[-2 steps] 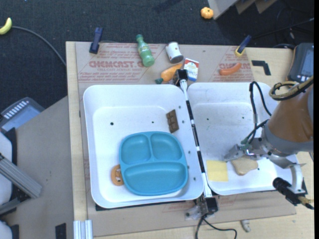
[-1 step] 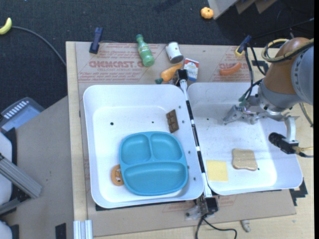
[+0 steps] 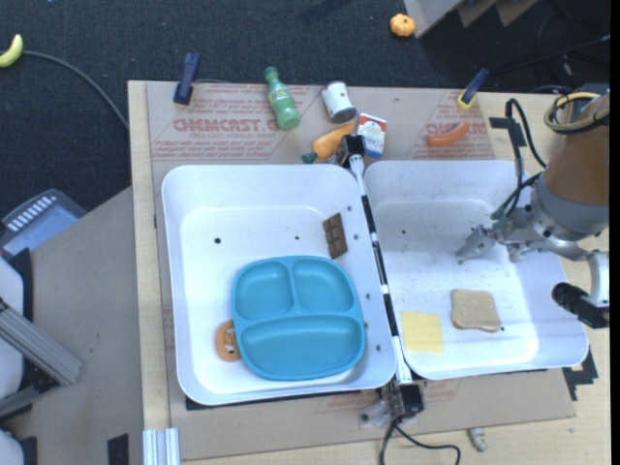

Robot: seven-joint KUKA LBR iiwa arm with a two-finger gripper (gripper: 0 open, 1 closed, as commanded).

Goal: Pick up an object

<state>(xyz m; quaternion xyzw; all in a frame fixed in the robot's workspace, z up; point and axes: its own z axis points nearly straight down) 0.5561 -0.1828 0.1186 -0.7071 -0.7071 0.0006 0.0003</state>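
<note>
My gripper point(image 3: 477, 244) hangs low over the middle of the right bin point(image 3: 436, 187), reaching in from the right on the grey arm point(image 3: 573, 177). Nothing shows in its grasp. A tan toast slice point(image 3: 475, 310) lies on the bin floor a little nearer the front than the gripper, apart from it. A flat yellow cheese square point(image 3: 421, 331) lies left of the toast at the bin's front left. In the left bin point(image 3: 194, 221) rest a blue divided plate point(image 3: 296, 316), a brown chocolate piece point(image 3: 335, 235) and a small orange pretzel point(image 3: 227, 341) partly under the plate.
Behind the bins on the bench lie a green bottle point(image 3: 282, 100), a white can point(image 3: 337, 100), a carrot point(image 3: 329, 143), a small carton point(image 3: 371, 134) and a sausage point(image 3: 448, 136). The shared wall point(image 3: 373, 250) divides the bins. A black cable point(image 3: 515, 143) runs along the arm.
</note>
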